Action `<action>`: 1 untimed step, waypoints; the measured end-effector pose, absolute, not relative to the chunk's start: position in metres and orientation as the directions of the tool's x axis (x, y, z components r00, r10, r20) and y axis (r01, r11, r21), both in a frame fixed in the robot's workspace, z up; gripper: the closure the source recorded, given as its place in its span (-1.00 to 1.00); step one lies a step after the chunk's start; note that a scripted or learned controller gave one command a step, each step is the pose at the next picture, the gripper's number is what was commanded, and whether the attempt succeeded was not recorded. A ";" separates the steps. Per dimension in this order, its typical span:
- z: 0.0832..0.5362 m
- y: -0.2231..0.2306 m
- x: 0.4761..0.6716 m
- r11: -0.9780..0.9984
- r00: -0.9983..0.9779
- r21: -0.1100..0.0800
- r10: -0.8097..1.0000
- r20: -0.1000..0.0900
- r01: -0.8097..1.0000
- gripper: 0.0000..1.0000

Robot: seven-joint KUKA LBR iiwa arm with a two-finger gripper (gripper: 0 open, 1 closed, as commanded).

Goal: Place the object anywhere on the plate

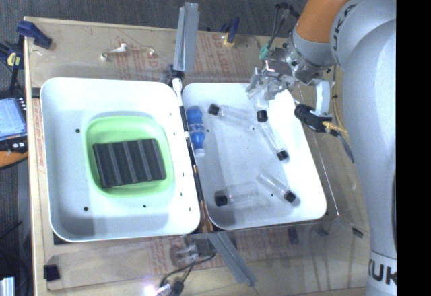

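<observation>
Over the upper right of the frame, the gripper (264, 83) hangs at the top edge of the right bin (306, 210), with the grey arm (363, 86) and its orange band sweeping in from the right. Are the fingers spread or pressed together? From this angle, cannot tell; nothing shows pinched between them.

Down in that right bin, count them: four clear tubes with black caps. One lies at the upper middle (229, 113), pointing toward the gripper. A second (271, 134) runs diagonally just below the gripper, its upper cap right under the fingers. A third (276, 187) sits lower right, and the fourth (236, 195) lies along the bottom. A single blue bottle (196, 128) rests against the left wall of this bin, well apart from the claw.

Across the divider, the left bin (60, 214) holds one green plate (101, 133), and a dark ribbed block (128, 161) lies on its centre, covering much of it. A blue clamp (232, 29) grips the bench's top edge.
</observation>
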State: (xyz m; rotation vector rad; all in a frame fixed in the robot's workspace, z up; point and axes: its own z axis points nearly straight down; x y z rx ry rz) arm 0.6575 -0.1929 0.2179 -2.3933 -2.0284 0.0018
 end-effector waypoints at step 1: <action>0.218 -0.193 0.658 -0.164 0.164 -0.004 0.986 0.002 0.986 -1.00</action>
